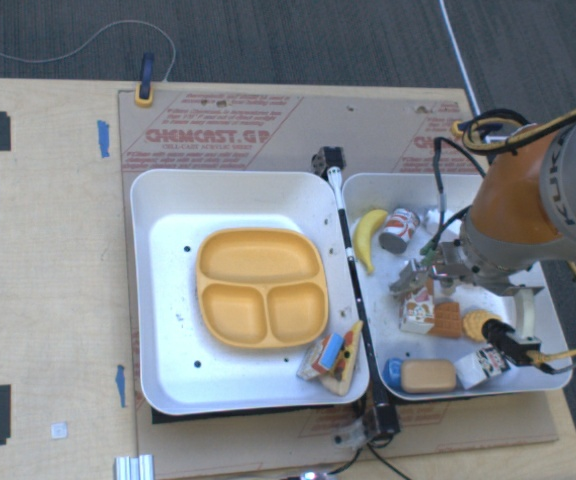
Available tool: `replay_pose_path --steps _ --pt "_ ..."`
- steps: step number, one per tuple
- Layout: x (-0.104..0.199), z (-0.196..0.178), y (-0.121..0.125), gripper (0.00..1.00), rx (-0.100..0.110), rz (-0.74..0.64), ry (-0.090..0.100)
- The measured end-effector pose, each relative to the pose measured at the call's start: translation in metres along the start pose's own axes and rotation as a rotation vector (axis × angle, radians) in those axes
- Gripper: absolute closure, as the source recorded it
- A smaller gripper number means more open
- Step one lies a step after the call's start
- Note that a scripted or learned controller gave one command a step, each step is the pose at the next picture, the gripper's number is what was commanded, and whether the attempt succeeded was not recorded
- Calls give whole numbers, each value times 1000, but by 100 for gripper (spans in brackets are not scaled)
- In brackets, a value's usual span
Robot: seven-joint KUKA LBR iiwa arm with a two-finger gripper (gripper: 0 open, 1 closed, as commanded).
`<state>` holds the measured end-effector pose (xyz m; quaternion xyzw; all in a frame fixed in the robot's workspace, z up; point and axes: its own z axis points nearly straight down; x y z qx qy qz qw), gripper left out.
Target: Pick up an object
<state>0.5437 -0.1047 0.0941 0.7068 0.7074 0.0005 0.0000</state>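
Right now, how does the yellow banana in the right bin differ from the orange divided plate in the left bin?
The yellow curved banana is small and slender; the orange three-compartment plate is much larger, broad and flat. The banana lies among other items near the right white bin's left wall; the plate sits mid-floor in the left white bin with bare white around most of it. Both lie untouched, away from the gripper.

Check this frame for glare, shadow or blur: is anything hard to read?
Camera view: lighting even, focus sharp on the divided yellow plate and banana; mild glare on the left bin floor; the arm shadows the right bin, where the gripper and small items blend together.
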Motion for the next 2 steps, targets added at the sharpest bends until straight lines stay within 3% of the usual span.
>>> replay_pose_path --steps 1,2 --pt "0 -10 0 100 -2 2 -1" --pt "68 -91 -64 100 1 -1 2"
